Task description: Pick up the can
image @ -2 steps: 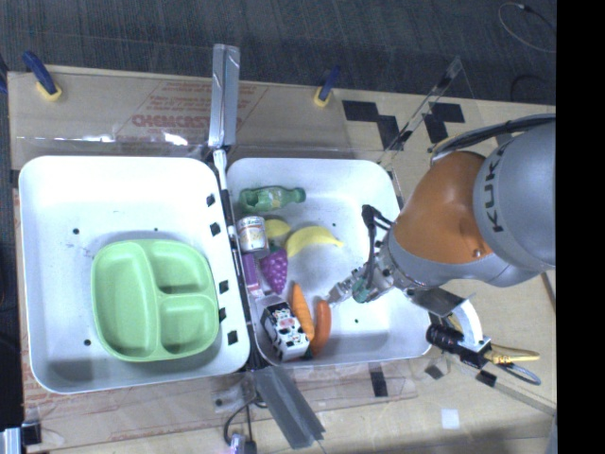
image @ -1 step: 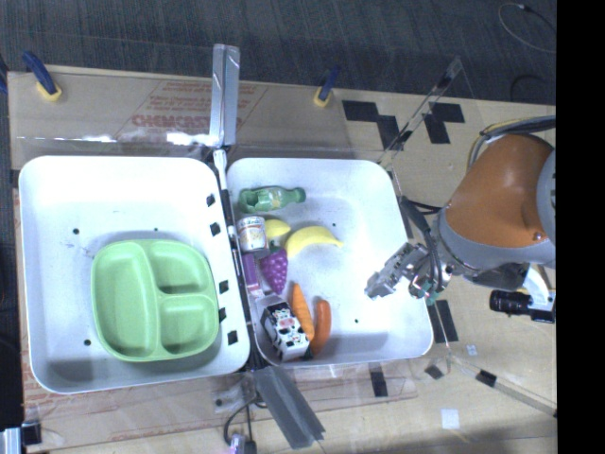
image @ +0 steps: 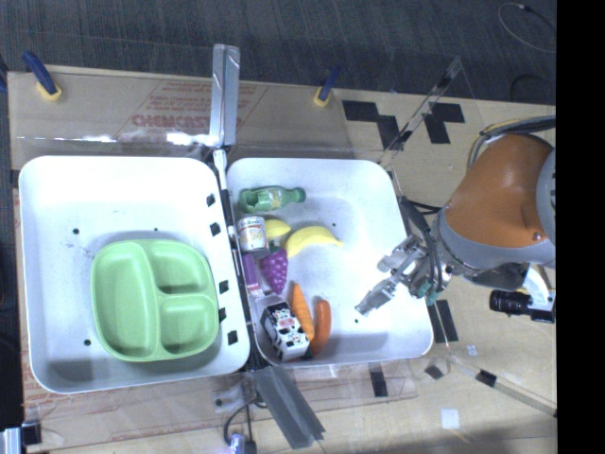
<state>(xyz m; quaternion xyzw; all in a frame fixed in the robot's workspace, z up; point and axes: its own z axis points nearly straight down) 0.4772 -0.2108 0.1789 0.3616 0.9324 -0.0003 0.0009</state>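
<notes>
Can (image: 251,234): stood at right bin's (image: 397,343) left wall, below green bottle (image: 269,198), touching banana (image: 307,239).
Hand (image: 378,296): hovered near bin's right edge, fingers parted, nothing between them.
Left bin (image: 47,197): green tray (image: 154,298).

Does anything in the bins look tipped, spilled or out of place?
Nothing spilled or damaged. The can and green bottle lie crowded against the right bin's left wall with the banana, grapes and carrots.

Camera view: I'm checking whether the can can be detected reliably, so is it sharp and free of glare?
Camera view: the can is small and softly blurred, its label unreadable; no strong glare on it; the tool casts a faint shadow on the right bin.
</notes>
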